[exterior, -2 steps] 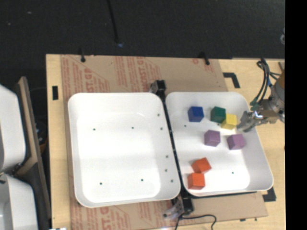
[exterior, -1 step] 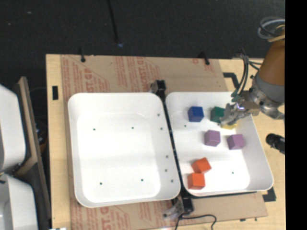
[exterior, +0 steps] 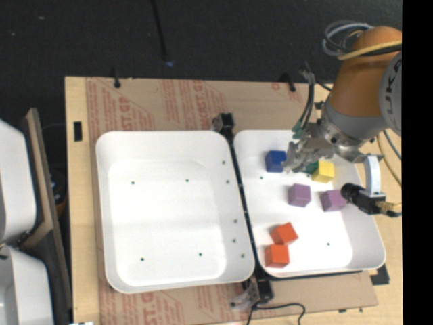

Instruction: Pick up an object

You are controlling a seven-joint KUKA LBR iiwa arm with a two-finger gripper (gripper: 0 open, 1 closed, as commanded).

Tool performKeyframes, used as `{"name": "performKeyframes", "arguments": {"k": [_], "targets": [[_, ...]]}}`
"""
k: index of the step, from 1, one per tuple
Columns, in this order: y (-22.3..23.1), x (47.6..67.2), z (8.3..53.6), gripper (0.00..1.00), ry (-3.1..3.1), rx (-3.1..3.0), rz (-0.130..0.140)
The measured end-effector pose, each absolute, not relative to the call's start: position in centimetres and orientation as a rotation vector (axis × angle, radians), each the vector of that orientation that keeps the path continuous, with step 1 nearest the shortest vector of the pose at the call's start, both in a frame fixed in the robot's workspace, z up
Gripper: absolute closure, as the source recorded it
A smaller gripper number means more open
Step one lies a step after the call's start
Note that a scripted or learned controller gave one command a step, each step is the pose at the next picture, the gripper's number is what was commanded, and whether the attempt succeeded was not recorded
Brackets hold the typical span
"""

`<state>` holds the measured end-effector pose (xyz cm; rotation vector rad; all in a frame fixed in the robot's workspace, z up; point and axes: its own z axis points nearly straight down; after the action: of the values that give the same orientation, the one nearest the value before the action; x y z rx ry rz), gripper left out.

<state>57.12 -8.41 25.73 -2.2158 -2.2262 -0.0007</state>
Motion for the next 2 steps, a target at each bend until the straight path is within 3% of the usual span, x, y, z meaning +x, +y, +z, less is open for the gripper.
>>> {"name": "performKeyframes", "arguments": {"k": [2], "targets": [[0.8,60.8,25.0,1.00,-2.224,-2.218,0.000]]}}
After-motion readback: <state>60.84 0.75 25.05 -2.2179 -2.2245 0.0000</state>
